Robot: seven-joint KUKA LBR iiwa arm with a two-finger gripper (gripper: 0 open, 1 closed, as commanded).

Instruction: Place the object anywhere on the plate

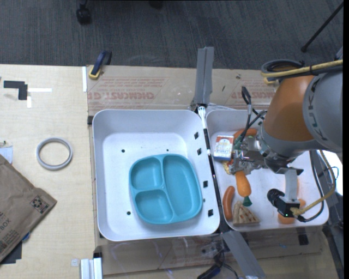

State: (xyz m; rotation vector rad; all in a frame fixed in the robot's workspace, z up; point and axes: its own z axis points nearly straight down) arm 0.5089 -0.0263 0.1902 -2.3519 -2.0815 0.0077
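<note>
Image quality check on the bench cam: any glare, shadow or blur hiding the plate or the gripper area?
Camera view: even light, the blue plate sharp, only soft sheen on the left bin's rim. The arm's wrist overhangs the right bin, shading and partly covering the toy food there; gripper cluttered and slightly soft, hard to read.

You're looking at a robotics lab: a pale wooden desk [43, 109] on grey carpet [163, 27], two white bins [103, 180] over taped cardboard [142, 87], a tape roll [54, 153], loose cables [313, 207], and chair casters [83, 12].
</note>
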